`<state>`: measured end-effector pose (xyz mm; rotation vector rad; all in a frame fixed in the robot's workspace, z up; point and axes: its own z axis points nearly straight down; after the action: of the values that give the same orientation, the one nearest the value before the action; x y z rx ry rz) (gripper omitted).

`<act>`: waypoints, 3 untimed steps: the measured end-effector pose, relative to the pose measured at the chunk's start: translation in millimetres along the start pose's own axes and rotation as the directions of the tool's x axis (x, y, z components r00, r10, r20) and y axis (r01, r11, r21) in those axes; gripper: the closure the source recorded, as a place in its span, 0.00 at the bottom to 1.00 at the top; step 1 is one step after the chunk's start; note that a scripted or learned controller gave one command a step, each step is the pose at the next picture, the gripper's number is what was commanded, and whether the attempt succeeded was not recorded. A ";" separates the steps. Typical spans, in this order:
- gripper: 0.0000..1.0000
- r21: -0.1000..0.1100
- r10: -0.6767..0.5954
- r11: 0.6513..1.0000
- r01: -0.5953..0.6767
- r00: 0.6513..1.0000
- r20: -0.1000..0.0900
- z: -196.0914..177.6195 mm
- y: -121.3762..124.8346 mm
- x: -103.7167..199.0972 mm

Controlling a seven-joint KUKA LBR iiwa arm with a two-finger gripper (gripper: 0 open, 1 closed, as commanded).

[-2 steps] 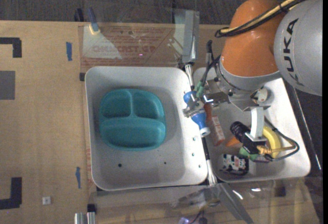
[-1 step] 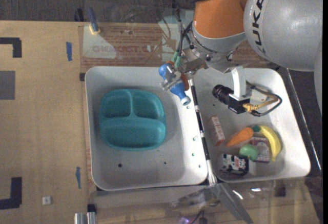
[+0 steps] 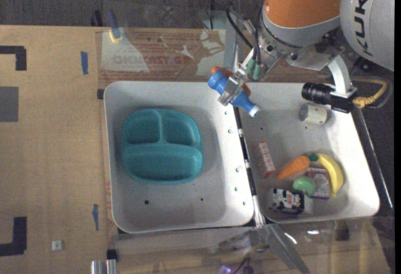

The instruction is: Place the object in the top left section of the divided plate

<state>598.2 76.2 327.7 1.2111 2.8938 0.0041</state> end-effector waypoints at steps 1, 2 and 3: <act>1.00 -0.001 -0.219 0.976 0.219 0.976 -0.001 6.0 51.8 62.6; 1.00 0.000 -0.288 0.958 0.288 0.958 -0.003 59.0 94.7 56.2; 1.00 0.000 -0.360 0.933 0.360 0.933 -0.003 116.5 113.0 64.0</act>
<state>634.4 201.1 211.5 0.6618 3.0689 0.0042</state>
